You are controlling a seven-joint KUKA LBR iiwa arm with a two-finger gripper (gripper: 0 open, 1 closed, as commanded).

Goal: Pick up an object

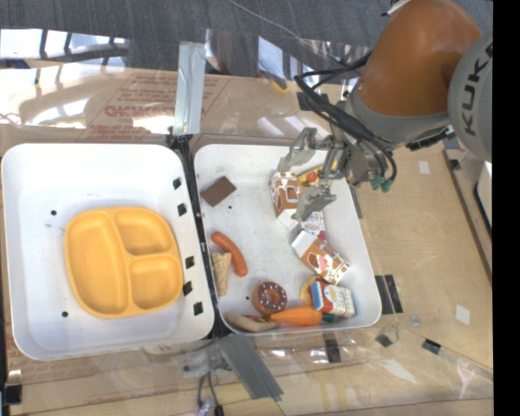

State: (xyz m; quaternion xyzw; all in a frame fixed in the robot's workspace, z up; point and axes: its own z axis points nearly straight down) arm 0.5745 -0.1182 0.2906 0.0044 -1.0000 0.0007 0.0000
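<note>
My gripper [307, 180] hangs over the upper right part of the right bin [251, 159], fingers spread open. One finger [296, 156] and the other [315, 204] stand on either side of a small orange-and-white carton [285, 194], which lies on the bin floor. I cannot tell whether they touch it. Elsewhere in this bin lie a brown chocolate square [217, 190], a red sausage [230, 251], a waffle cone [220, 272], a chocolate donut [269, 297], a carrot [296, 316] and two more cartons [325, 263] [332, 300].
The left bin [35, 180] holds a yellow divided plate [121, 260]. A small white pack [310, 224] lies just below my gripper. The arm's orange band [416, 55] and cables hang over the right bin's far right corner. Brown board surrounds both bins.
</note>
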